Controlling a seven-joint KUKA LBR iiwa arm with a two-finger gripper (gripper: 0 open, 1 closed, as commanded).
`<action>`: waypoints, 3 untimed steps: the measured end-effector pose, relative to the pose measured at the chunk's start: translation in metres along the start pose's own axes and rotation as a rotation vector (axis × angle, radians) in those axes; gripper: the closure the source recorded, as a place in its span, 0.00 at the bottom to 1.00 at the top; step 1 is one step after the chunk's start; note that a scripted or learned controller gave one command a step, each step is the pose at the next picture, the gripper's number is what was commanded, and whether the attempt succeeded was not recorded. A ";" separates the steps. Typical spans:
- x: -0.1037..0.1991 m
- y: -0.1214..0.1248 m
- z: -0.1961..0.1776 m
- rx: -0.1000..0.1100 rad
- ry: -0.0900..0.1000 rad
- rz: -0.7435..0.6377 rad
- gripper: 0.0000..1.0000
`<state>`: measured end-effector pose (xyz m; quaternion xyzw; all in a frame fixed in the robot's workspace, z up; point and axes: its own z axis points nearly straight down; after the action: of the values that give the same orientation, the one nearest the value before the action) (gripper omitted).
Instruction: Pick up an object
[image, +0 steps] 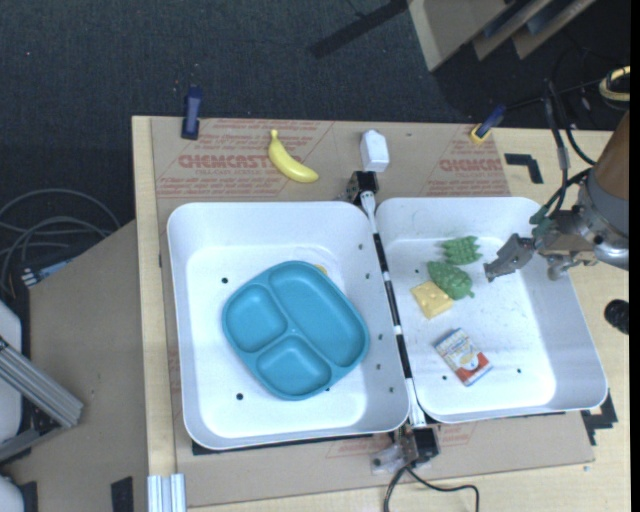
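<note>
The right bin (560, 330) holds a light green toy (461, 247), a darker green toy (450, 279), a yellow cheese wedge (432, 298) and a small red and white box (462, 357). My gripper (528, 265) hangs over the bin's upper right part, just right of the green toys and apart from them. Its fingers are spread open, and the left fingertip (500, 266) points toward the green toys. Nothing sits between the fingers.
A blue divided plate (292, 328) lies in the left bin (200, 250). On the bench behind the bins are a yellow banana (291, 160) and a white block (374, 150). Blue clips (191, 112) sit at the bench's far edge.
</note>
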<state>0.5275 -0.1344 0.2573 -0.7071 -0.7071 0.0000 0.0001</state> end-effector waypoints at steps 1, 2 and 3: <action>0.018 -0.026 0.089 0.002 0.000 0.000 0.00; 0.017 -0.035 0.168 0.003 0.001 0.001 0.00; 0.034 -0.049 0.173 0.003 0.002 0.001 0.00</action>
<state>0.4784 -0.1002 0.0841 -0.7074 -0.7068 0.0005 0.0020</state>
